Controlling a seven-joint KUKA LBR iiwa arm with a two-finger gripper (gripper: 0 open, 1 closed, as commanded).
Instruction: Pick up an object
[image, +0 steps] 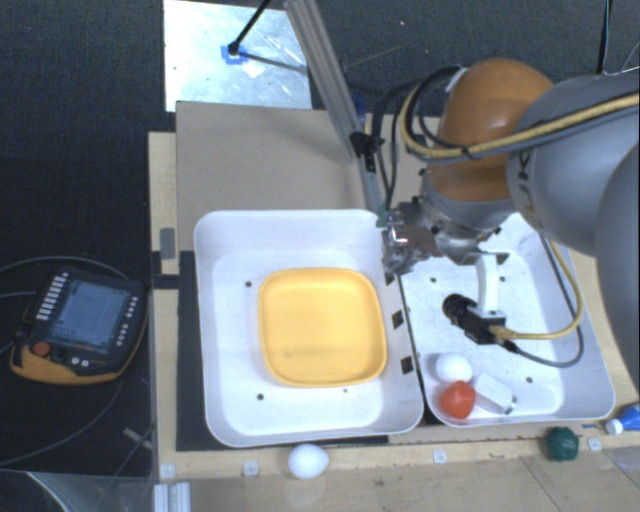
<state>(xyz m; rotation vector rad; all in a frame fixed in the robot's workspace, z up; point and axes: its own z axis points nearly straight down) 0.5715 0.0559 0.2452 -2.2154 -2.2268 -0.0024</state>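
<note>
I log the gripper (398, 245) at the right bin (545, 375) 10 o'clock rim, grip state I cannot tell; red ball (458, 400) at 7 o'clock.

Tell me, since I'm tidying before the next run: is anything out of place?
Yes. A white ball lies on the bench just outside the left bin, and a green ball outside the right bin's corner.

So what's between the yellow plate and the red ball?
Only the bins' adjoining walls separate yellow plate and red ball, in the camera view.
</note>
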